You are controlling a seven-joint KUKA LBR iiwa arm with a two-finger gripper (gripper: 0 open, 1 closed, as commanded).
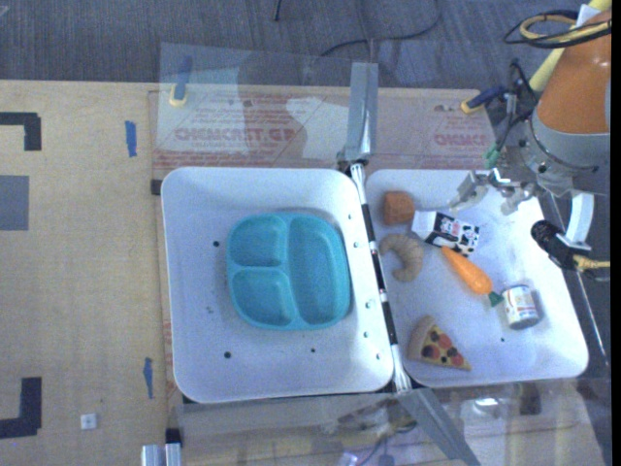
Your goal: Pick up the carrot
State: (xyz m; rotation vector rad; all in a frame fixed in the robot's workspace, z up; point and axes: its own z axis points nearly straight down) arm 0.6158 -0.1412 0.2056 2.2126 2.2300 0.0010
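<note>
The carrot (468,271) is lying slantwise on the floor of the right bin (572,343), near that bin's middle, its upper end touching a small black-and-white carton (452,231). Taking the carrot as the landmark: a croissant (405,255) is sitting just beside it toward the divider, a brown block (397,207) is resting above and beyond the croissant, a small can (520,306) is lying just beside the carrot's lower tip on the far side, and a pizza slice (438,344) is lying below it, near the front wall. The things look scattered loosely, probably so each can be reached singly, though the carton crowding the carrot's top is leaving less room there.

The pincer (493,190) is hanging above and beyond the carrot, well apart from it, over the bin's back part; its fingers are standing spread and nothing is sitting between them. The carrot is not yet being grasped.

The left bin (189,357) is holding a teal divided tray (288,270), far from the carrot. Both bins are resting on a pale wooden desk (73,289) marked with blue tape bits; grey carpet with a looping cable is showing behind.
</note>
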